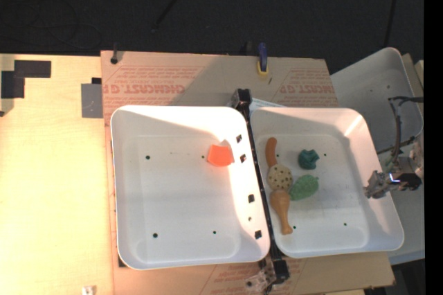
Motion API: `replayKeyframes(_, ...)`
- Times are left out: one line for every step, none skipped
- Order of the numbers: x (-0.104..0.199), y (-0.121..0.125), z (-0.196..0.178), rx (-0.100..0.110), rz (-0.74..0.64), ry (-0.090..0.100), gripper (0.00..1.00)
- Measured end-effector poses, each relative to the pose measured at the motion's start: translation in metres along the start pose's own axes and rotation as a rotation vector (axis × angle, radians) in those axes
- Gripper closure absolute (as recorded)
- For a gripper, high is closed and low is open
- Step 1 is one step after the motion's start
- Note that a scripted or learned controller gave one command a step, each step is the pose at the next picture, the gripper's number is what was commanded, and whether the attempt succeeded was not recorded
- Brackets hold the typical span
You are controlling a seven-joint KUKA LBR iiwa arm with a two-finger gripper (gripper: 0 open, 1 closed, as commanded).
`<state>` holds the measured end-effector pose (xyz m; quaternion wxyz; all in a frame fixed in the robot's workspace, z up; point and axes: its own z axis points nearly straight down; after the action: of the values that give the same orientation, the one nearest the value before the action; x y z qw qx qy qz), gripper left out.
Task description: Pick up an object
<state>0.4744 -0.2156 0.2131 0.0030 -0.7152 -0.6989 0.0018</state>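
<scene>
1. The tool (391, 179) sits at the right edge of the frame, just outside the right bin's (360, 127) right wall; whether it is apart or together cannot be told.
2. The nearest things lie to its left, in the right bin's left half: a green lump (304, 187), a dark teal piece (308, 158), a spotted ball (279, 177) and a tan drumstick (281, 209), its long axis running top to bottom.
3. An orange block (220, 155) rests in the left bin (138, 148), well apart from the tool.
4. Nothing is lifted yet; the likely move is leftward over the wall.

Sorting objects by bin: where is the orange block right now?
The orange block lies alone in the left bin, in its upper right part, near the divider beside the right bin.
</scene>
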Motion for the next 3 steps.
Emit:
replayKeyframes(-0.001, 0.0, -0.009, 0.0, 0.002, 0.0, 1.0)
replayKeyframes(-0.002, 0.0, -0.019, 0.0, 0.002, 0.0, 1.0)
replayKeyframes(-0.003, 0.0, -0.028, 0.0, 0.001, -0.001, 1.0)
